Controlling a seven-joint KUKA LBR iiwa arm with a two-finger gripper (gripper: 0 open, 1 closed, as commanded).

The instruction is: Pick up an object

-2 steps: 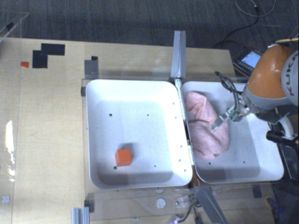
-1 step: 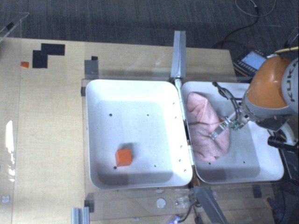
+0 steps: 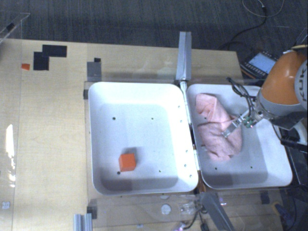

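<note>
A KUKA arm (image 3: 287,83) reaches in from three o'clock over the right bin (image 3: 269,174), its gripper (image 3: 236,126) lowered onto a crumpled pink cloth (image 3: 215,129) that lies against the bin's nine o'clock wall. Whether the gripper is apart or together cannot be told from this slanted overhead view; the tool tip sits at the cloth's three o'clock edge, touching or just above the fabric, and nothing is seen lifted clear of the bin floor.

In the left bin (image 3: 103,129), an orange block (image 3: 127,162) rests alone toward seven o'clock, well apart from the arm.

The cloth looks to be the object in play, and the pick appears to be at the grasp stage, not yet a lift. Doing this well likely means biting into a raised fold, not a flat patch: soft fabric gives under pressure, and a pinch on a thin edge could slip free as the arm rises. The tip seems near the cloth's margin, so a grip slightly toward nine o'clock, where the fabric bunches thicker, would probably hold better. A straight, unhurried rise should follow, since the cloth lies close to the divider (image 3: 189,129) between the bins and may drag or snag there. The fabric will hang and swing once airborne.
</note>
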